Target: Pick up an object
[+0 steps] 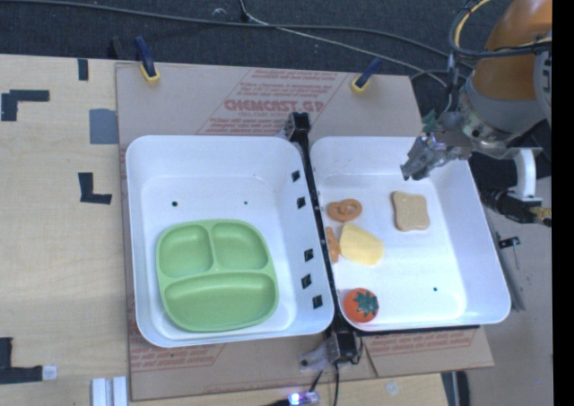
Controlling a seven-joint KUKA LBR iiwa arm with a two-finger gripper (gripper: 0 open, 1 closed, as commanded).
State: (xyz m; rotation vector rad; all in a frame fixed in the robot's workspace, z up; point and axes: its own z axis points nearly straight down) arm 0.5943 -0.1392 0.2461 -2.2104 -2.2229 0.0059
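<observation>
The gripper (420, 165) hovered over the right bin (448, 256) just above the toast slice (410, 211), and whether its jaws were released or clenched was unclear.

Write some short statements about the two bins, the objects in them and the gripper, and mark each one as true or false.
1. The green divided plate lies in the left bin. True.
2. The tomato sits on the green divided plate. False: it lies in the right bin, near its front edge.
3. The gripper hangs over the right bin, beyond the slice of bread. True.
4. The pretzel lies in the left bin. False: it is in the right bin, near the divider.
5. The yellow piece lies between the pretzel and the tomato. True.
</observation>
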